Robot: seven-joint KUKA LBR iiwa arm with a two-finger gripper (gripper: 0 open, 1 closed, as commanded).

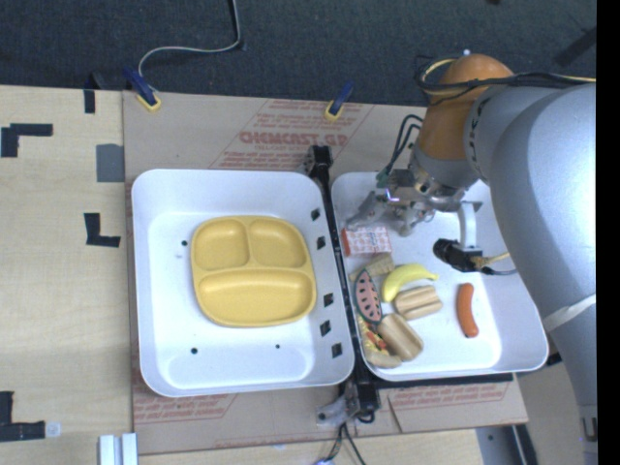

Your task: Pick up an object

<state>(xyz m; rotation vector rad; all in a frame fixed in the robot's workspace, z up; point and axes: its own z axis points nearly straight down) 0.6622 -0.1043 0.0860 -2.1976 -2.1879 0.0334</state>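
We see the arm (pixel 542 163) reaching over the right bin (pixel 513 352), while the left bin (pixel 155 260) holds a yellow tray (pixel 254 269). The toy food lies in the right bin's near-left part: a hot dog (pixel 399 337), bun (pixel 418 303), banana (pixel 407 277), melon slice (pixel 368 298), packet (pixel 366 240) and a sausage (pixel 467 310) apart. The gripper (pixel 402 201) hangs over the bin's far end, just beyond the packet; whether it is open we cannot tell. We judge this the approach: next, descend on one item.

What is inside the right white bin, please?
The right bin holds a banana, sausage, bread rolls, watermelon slice and a small packet. The arm covers its far corner.
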